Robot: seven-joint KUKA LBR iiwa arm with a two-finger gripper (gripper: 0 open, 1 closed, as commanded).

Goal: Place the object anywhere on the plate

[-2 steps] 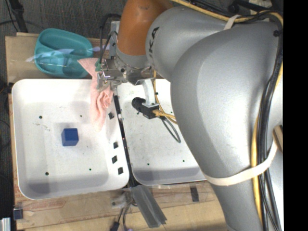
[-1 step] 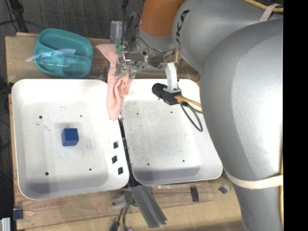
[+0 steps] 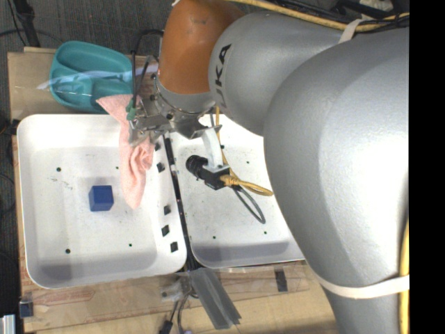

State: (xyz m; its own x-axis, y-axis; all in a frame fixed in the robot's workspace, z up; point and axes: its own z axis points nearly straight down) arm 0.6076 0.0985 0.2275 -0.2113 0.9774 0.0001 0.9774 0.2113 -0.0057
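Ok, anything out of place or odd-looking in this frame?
Yes. A pink cloth dangles from the gripper over the left bin, hanging limp above its right side. The teal plate sits outside the bins, beyond the left bin's far edge. A blue cube lies in the left bin.

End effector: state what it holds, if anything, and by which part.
The end effector grips the pink cloth near its upper end; the rest hangs down over the left bin.

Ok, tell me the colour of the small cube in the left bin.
Blue: the cube shows plainly in the camera view, on the white floor of the left bin.
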